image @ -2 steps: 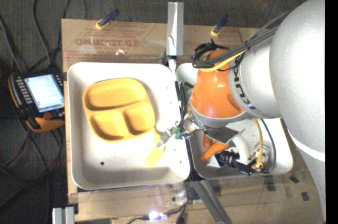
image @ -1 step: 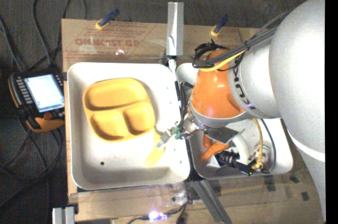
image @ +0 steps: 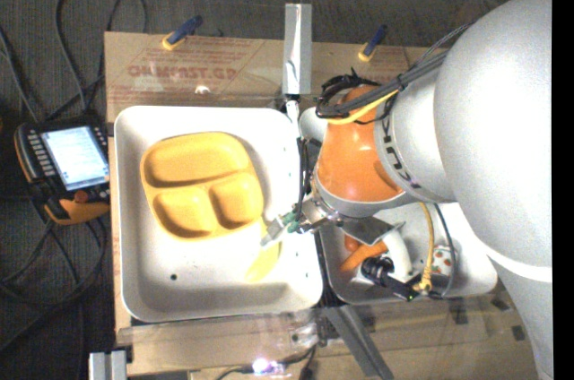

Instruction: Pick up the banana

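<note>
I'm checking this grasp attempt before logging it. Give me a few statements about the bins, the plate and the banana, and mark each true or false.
1. The yellow divided plastic plate lies in the left white bin. True.
2. The pale yellow banana rests on the plate. False: it lies on the bin floor, beside the plate's lower right edge.
3. The tool is over the left bin, near its right wall, just above the banana. True.
4. The banana is in the right white bin. False: it is in the left bin; an orange carrot-shaped object lies in the right one.
5. The plate has no compartments. False: it has three, one long and two smaller.
</note>
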### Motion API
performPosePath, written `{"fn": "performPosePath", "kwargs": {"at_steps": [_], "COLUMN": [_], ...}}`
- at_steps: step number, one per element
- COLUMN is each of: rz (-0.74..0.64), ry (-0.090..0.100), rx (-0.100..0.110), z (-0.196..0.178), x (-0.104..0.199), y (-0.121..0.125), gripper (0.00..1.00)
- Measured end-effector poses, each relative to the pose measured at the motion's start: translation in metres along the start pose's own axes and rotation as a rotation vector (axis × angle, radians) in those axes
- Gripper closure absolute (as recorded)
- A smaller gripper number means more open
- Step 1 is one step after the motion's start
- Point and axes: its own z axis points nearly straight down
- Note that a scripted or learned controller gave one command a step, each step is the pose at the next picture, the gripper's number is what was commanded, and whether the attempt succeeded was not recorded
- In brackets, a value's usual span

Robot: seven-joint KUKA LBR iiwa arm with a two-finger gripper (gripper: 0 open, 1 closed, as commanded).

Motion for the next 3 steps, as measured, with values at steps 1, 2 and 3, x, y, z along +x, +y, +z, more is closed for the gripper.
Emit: {"fn": "performPosePath", "kwargs": {"at_steps": [1, 2, 3], "rz": [-0.005, -0.021, 0.073], "ry": [-0.003, 0.039, 0.039], "rx": [-0.001, 0.024, 0.027], "z": [0.001, -0.047, -0.047], "x": [0.000, -0.041, 0.013], "y": [0.001, 0.001, 0.068], "gripper": [0.00, 0.00, 0.00]}}
